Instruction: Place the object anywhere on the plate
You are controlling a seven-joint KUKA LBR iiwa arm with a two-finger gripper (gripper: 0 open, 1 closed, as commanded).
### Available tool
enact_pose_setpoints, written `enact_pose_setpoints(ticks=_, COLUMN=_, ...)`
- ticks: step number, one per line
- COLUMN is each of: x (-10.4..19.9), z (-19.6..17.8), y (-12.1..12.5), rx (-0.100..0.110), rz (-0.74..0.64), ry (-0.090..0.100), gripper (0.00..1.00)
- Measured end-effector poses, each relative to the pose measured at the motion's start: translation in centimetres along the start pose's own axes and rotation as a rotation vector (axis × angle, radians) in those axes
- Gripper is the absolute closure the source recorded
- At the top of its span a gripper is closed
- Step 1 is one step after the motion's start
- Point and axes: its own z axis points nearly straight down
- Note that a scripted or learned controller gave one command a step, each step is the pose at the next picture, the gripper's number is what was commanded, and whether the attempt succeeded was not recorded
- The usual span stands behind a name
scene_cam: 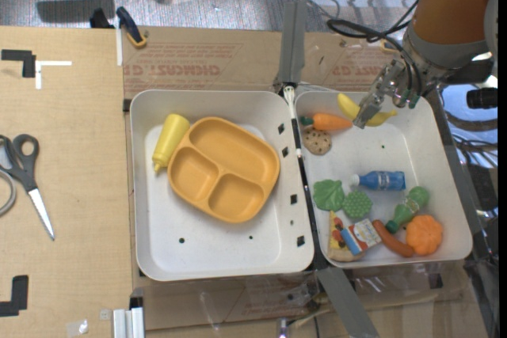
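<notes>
The claw (366, 116) sits over the banana (348, 104) at upper right — I cannot tell its grip (cardboard (186, 58) print unreadable).

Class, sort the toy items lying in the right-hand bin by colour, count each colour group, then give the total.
Yellow: 1, the banana
Orange: 2, the carrot and the orange fruit
Green: 3, the leaf, the round bumpy piece and the bottle
Blue: 1, the bottle
Brown: 1, the cookie
Red: 1, the sausage
Multicoloured: 1, the packet
Total: 10
</notes>
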Motion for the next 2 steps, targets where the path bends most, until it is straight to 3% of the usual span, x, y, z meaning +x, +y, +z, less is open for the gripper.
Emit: enact_pose_setpoints(ticks=2, x=10.8, z=3.5, y=4.7, rx=-0.002, rz=-0.51, ry=0.003, gripper=1.0)
